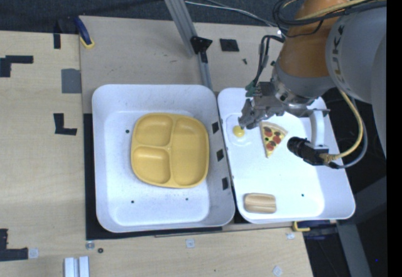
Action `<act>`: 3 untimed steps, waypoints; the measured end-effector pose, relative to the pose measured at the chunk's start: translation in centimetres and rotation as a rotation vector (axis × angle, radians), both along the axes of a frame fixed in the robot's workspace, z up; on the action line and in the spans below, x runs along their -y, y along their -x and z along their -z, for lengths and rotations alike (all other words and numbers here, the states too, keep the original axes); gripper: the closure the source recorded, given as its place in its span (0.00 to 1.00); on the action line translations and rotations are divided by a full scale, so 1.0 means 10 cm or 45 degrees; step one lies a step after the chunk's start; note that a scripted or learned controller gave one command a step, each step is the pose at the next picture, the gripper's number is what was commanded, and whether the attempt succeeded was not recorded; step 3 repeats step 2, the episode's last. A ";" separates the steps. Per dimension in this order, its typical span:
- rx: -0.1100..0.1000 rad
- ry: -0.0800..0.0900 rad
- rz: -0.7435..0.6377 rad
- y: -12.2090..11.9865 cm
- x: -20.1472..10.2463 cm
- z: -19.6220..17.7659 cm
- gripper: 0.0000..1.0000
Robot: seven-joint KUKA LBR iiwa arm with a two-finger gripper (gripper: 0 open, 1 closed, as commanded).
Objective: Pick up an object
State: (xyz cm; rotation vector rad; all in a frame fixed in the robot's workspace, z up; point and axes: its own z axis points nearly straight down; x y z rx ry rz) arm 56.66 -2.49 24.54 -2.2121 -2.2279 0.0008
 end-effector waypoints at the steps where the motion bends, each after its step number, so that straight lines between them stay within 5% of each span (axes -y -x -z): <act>1: 0.000 0.000 0.001 -0.03 -0.52 -0.04 1.00; 2: 0.000 0.000 0.000 -0.02 -1.03 -0.04 1.00; 3: 0.000 0.000 0.000 -0.02 -1.03 -0.04 1.00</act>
